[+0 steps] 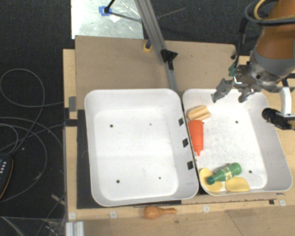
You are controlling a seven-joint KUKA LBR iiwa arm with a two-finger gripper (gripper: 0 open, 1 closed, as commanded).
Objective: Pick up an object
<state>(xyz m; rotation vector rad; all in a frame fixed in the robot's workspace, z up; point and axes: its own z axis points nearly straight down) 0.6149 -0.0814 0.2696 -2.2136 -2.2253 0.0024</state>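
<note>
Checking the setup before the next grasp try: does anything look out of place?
Yes: a small orange-brown pear-shaped object lies on the bench outside both bins, just below the left bin. The other items sit inside the right bin.

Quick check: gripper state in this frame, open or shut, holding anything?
Gripper: open, fingers spread, nothing between them, above the right bin's far end.

Even bright light, soft shadows, slightly grainy.

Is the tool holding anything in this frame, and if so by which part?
Nothing is held. The tool hangs open above the right bin's far edge, with nothing between its fingers.
</note>
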